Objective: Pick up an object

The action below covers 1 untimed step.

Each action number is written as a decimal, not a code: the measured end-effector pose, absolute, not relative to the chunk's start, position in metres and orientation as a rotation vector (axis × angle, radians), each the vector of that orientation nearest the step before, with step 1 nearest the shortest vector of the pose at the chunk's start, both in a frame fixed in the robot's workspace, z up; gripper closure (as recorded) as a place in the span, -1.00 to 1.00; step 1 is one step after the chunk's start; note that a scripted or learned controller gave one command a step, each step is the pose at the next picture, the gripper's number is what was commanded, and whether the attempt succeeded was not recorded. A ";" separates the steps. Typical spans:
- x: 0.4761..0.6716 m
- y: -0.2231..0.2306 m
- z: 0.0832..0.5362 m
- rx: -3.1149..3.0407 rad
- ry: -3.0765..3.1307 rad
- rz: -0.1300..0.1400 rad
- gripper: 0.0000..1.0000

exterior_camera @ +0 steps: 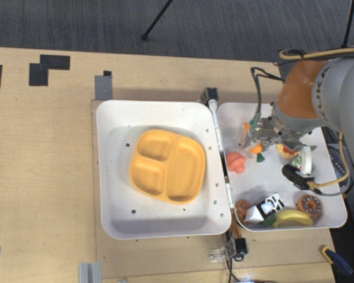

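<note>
Tool hanging low over the cluttered right bin [336, 214], could easily miss.

The tool [264, 135] sits just above a small orange piece [259, 155], with the pink toy [236, 163] off to that piece's left (can't tell how wide it's open, or if it's touching anything). Things crowd close here, so it may nudge a neighbour or close on nothing.

A divided tray [167, 171] lies in the left bin [115, 217]; a banana [294, 218] lies along the right bin's [336, 217] near edge.

Arm [336, 93] cut off at right edge
</note>
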State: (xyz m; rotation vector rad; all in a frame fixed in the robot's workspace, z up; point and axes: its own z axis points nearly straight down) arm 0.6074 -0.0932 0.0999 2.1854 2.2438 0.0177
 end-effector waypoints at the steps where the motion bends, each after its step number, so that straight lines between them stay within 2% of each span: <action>1: 0.533 -0.063 0.185 2.107 2.328 0.004 1.00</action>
